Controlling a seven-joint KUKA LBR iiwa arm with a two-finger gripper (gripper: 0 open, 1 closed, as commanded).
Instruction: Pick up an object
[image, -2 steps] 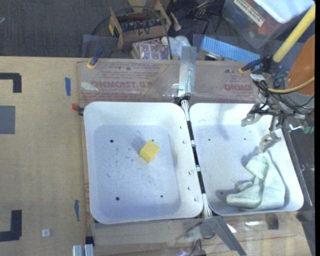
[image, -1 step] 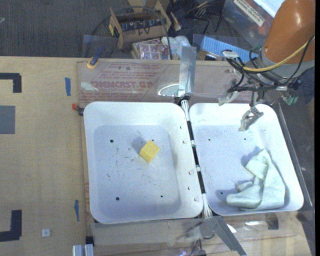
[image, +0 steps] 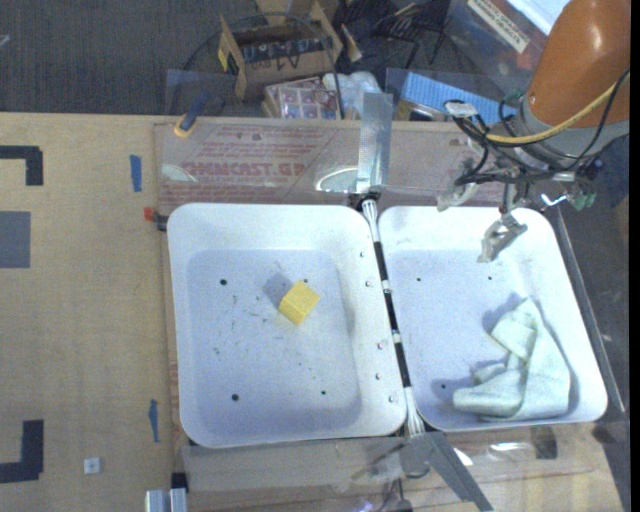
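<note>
yellow block (image: 298, 302) plain; hand (image: 497, 238) blurred, arm cropped.

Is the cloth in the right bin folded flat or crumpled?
Crumpled: the cloth lies bunched in uneven folds against the right bin's near corner.

Two white bins side by side. Left bin (image: 200, 240) – one yellow block (image: 298, 302), roughly centred, slightly tilted on the floor. Right bin (image: 430, 240) – crumpled white cloth (image: 517, 368) in the near right corner. Arm enters far right; gripper (image: 497, 238) hangs over the right bin's far edge, well apart from the cloth.
</note>
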